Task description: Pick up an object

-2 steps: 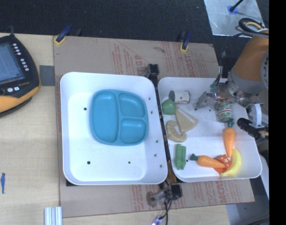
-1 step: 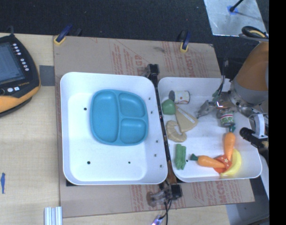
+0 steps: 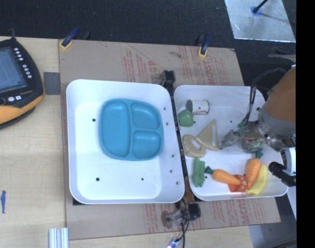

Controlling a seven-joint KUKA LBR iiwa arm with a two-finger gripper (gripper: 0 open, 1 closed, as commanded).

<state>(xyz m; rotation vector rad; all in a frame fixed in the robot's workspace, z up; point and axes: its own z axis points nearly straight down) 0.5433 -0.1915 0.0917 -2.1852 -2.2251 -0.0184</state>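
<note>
Toy carrot (image 3: 225, 177) not yet grasped, lying in right bin (image 3: 224, 94).
Gripper (image 3: 235, 137) hovers low above it; jaws' state cannot be told. Approach step; next requires descent toward the carrot below.

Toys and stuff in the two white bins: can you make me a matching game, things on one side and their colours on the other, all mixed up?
Things:
1. divided plate in the left bin
2. carrot in the right bin
3. banana
4. round pepper

Colours:
A. green
B. orange
C. blue
D. yellow

Pairs: 1-C, 2-B, 3-D, 4-A
</note>
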